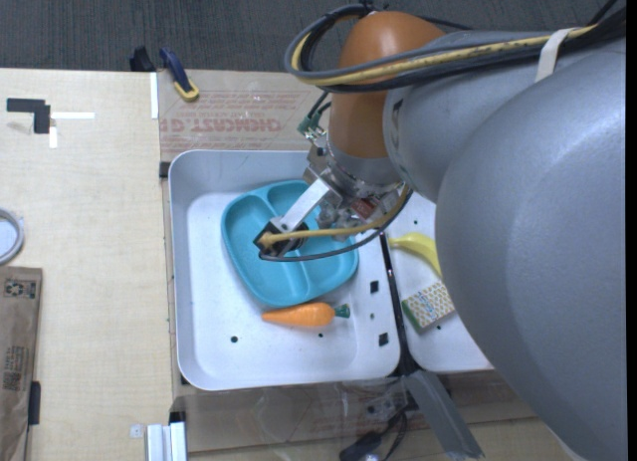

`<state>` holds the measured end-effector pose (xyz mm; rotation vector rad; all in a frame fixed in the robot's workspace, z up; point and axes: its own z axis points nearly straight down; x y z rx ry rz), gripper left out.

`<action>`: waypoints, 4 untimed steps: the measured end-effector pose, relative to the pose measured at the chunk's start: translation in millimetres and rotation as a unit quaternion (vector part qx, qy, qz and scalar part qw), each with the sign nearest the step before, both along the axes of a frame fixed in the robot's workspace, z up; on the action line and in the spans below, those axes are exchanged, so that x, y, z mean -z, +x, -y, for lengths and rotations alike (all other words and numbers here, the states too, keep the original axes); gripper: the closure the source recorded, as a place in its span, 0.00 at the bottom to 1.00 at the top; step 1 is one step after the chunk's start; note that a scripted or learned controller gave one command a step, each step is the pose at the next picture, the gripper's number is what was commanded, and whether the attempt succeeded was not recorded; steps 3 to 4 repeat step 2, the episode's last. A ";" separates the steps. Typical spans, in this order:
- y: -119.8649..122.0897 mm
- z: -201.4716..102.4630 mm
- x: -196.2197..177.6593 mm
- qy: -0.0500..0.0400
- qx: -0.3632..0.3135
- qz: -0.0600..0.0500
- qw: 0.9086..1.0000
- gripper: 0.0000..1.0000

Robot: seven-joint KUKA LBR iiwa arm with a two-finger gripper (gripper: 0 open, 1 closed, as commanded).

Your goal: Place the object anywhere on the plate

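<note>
The grey arm [518, 200] is stretched over the left white bin [209, 349], in which the blue plate [299, 275] lies. The end effector [336, 208] is held above the plate; whether it is spread or closed cannot be told. The carrot [299, 317], probably the object, lies just beside the plate's rim. It should be gripped across its middle, lifted over the rim and released low.

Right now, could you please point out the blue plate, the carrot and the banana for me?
blue plate [244, 238]: camera view, bare floor near its left rim.
carrot [297, 317]: camera view, middle of the orange body.
banana [417, 247]: camera view, middle of its yellow curve.
</note>
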<state>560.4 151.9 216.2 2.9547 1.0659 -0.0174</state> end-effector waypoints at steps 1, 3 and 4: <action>0.1 0.2 -0.1 0.000 0.001 0.000 1.000 0.00; -24.1 12.8 -11.8 -0.002 0.158 0.002 0.987 0.00; -24.1 12.8 -11.8 -0.002 0.158 0.002 0.987 0.00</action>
